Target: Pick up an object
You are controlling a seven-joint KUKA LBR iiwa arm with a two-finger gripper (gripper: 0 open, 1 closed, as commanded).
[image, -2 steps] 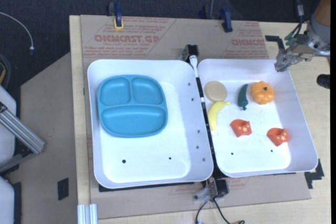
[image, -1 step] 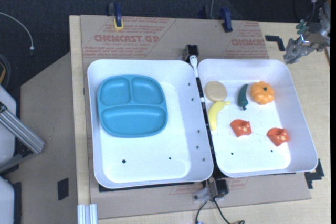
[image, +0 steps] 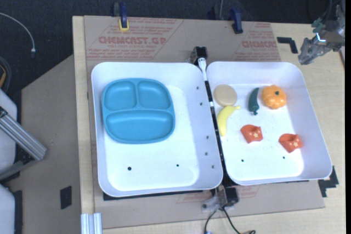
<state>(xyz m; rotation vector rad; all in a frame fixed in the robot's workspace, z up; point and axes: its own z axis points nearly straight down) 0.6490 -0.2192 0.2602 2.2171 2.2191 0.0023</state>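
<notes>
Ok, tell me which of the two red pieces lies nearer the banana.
The left red piece, just right of the banana; the other red piece sits farther right.

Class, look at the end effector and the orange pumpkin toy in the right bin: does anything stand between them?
Nothing visible does. The end effector sits beyond the right bin's far right corner, and the orange pumpkin toy lies near that corner, with bare bin floor and rim between. The dark green piece lies on the pumpkin's other side.
</notes>
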